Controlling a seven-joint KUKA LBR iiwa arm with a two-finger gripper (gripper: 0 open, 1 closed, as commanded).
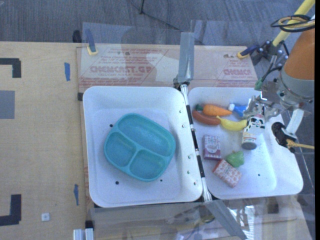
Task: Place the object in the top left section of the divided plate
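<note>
Teal divided plate (142, 134) lies flat in the left bin (100, 104), a little below the middle of it and apart from every wall. It is a rounded oblong with three sunken sections. The one large section lies along its upper right side, running from upper left down to the right, and the plate's long axis seems to follow that same slant. The two smaller sections sit side by side along the lower left edge. All three sections are bare.

The loose things are all in the right bin (280, 184). An orange carrot (217, 110) lies nearly level near the top wall, with a reddish sausage (205, 118) just under it and a yellow banana (233, 125) curving off to its right. A small blue item (240, 108) sits above the banana. Below those are a red-labelled packet (212, 147), a green lump (235, 159) and a red box (227, 173) lying tilted.

The gripper (259, 110) hangs over the upper right part of that bin, just above a black-and-white patterned carton (256, 123) and a grey can (248, 141). From this angle the wrist hardware crowds the spot, so I cannot tell whether the jaws are released or clenched, nor whether they touch the carton.
</note>
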